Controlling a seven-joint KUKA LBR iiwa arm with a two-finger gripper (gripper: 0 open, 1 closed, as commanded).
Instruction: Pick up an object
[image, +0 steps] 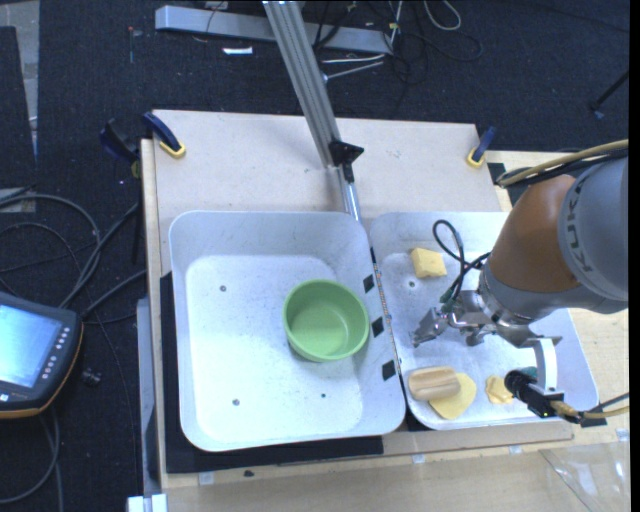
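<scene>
Single fixed camera, high above the bench (250, 150), angled down, both bins (200, 300) in frame

Part of large dark lettering is seen on the grey arm casing (600, 235) at the right edge, cut off, reading roughly "KU". Nothing on the handheld screen (25, 350) at left can be read.
</scene>
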